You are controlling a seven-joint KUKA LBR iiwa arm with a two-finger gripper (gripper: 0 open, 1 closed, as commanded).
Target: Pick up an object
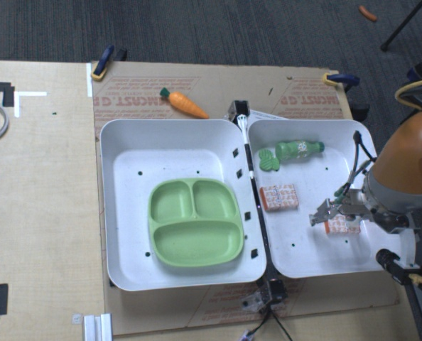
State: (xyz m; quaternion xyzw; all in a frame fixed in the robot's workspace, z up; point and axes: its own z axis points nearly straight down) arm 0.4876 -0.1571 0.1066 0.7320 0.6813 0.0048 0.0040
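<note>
**Two white bins, gripper low in the right one**

One toy carrot (185, 104) lies on the bench (40, 212) behind the bins. The left bin (118, 190) holds one green divided plate (195, 222). The right bin (296, 251) holds one green leaf-shaped piece (269, 160), one green bottle (298, 148) on its side, one red-and-white packet (279, 197), and a second red-and-white item (341, 225) under the gripper (329, 215). Whether the gripper is grasping it, I cannot tell.
</note>
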